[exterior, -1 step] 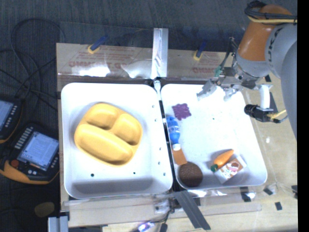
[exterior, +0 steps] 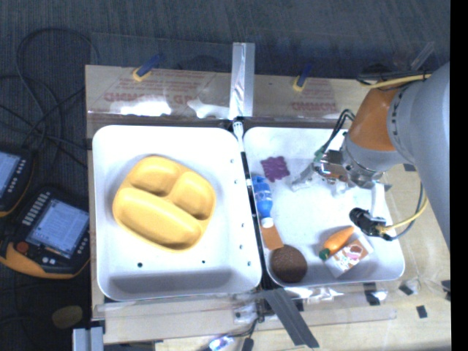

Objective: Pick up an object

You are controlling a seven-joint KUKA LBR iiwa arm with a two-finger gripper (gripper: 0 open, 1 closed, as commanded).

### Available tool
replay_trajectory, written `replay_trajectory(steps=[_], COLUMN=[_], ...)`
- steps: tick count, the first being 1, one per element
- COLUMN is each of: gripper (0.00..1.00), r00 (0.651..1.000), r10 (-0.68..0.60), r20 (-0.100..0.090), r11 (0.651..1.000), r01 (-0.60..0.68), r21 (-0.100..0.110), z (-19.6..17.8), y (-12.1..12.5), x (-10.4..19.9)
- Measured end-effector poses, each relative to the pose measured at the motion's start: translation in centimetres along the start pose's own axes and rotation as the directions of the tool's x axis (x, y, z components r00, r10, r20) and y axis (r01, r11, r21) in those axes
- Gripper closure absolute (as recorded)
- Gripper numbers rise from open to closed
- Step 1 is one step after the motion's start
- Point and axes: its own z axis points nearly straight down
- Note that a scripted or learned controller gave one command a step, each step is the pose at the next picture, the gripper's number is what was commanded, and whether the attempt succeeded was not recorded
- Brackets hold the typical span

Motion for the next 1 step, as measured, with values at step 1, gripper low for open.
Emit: replay_trajectory(steps=[1], gripper=[0.00], r00=[0.950], r10=[-0.312], r20=[0.002], r11=[0.950], r01=[0.312], r21=[-0.004], z=[0.10], y=[3.26], x=[5.53])
